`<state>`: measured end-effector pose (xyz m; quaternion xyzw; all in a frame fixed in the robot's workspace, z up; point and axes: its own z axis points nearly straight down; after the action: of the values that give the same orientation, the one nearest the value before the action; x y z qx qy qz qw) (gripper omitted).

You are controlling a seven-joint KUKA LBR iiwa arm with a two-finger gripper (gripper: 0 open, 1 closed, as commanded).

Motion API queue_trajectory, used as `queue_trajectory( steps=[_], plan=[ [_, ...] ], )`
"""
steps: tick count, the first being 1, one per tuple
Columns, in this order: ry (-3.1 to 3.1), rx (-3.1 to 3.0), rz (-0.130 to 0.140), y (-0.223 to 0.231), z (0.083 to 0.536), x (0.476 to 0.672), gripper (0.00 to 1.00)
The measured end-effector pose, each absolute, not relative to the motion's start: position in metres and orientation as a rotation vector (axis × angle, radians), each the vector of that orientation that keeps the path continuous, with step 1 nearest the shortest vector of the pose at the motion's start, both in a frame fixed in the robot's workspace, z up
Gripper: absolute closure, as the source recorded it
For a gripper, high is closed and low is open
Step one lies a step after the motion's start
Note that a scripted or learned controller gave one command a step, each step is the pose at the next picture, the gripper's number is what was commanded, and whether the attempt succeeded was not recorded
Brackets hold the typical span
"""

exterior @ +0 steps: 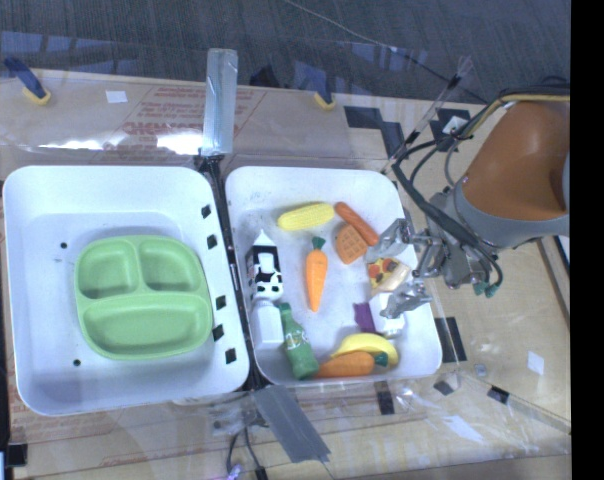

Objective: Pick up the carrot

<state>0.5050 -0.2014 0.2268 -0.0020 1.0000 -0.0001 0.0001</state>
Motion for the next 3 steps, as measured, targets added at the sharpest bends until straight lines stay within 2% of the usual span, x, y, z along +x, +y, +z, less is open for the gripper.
queue_trajectory(
  steps=[1,2,3],
  plan=[
    [3.139,0.022,0.0,-0.153,0.092,0.507,0.0],
    [3.139,0.007,0.0,-0.151,0.102,0.508,1.0],
    [3.132,-0.026,0.004,-0.037,0.196,0.538,1.0]
  ],
)
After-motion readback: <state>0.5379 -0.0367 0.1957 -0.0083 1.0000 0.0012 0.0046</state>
